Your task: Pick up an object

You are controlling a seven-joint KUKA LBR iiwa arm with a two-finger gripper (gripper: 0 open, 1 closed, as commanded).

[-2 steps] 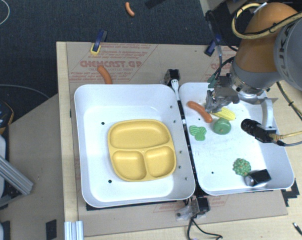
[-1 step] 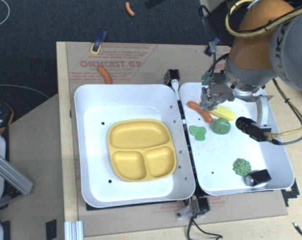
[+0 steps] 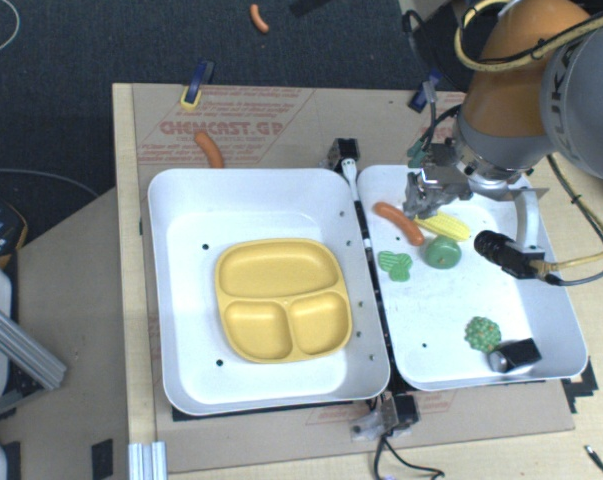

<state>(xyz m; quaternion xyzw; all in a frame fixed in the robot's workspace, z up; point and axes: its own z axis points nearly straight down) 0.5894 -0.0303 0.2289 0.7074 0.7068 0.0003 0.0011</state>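
A: Where is the pincer (image 3: 421, 200) hanging right now?

B: It is hanging in the upper part of the right bin (image 3: 541, 343), right of the frame's centre, under the orange-banded wrist. Whether it is open or closed I cannot tell; the wrist is hiding too much of it.

A: And what is lying nearest to it?

B: The orange sausage-shaped piece (image 3: 399, 222) is lying just below and slightly left of the tip, with the yellow piece (image 3: 445, 227) just below and to the right. The two are sitting side by side, close to each other.

A: How is the orange one's long axis running?

B: It is running on a slant, from upper left down to lower right in the frame. I judge that a grasp would need to close across that slant rather than along it.

A: Anything else within reach?

B: The green round piece (image 3: 442, 253) is sitting just below the yellow one, a green leafy piece (image 3: 394, 264) is lying further left near the bin's wall, and another green lump (image 3: 482, 333) is resting well apart toward the lower right. The yellow tray (image 3: 281, 300) is sitting in the left bin (image 3: 181, 268) on the table (image 3: 131, 168), far from the pincer.
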